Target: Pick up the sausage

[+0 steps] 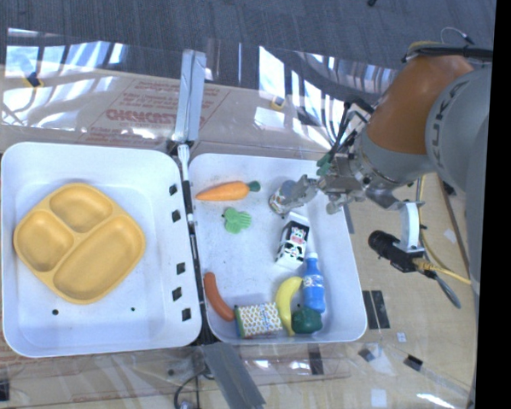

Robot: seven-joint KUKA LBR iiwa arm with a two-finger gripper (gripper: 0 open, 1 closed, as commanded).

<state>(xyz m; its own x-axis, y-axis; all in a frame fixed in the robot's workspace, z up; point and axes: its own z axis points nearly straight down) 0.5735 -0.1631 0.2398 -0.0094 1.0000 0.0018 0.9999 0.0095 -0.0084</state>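
While the sausage (217,297) lies against the left wall of the right bin (352,273), at about 7 o'clock in that bin, the hand (300,193) hovers at the far side, near 1 o'clock, well apart from it. The hand looks tilted and low over the bin floor, just above a small black-and-white cow carton (294,242), and I cannot tell if it is open or closed; nothing is visibly gripped.

To do this step well, I think the arm must travel toward 7 o'clock across the bin, passing over the green toy (235,220) and the carrot (224,191) without touching them. The sausage is long and thin and lies at a slant, with one end near a patterned box (258,319), so the hand should turn to close across its short width, not along it. Because the wall is touching or almost touching the sausage, one side of the hand has very little room; coming down a little toward the middle of the bin and then closing may be safer. The left bin (155,164) holds a yellow divided plate (77,241) and is not involved.
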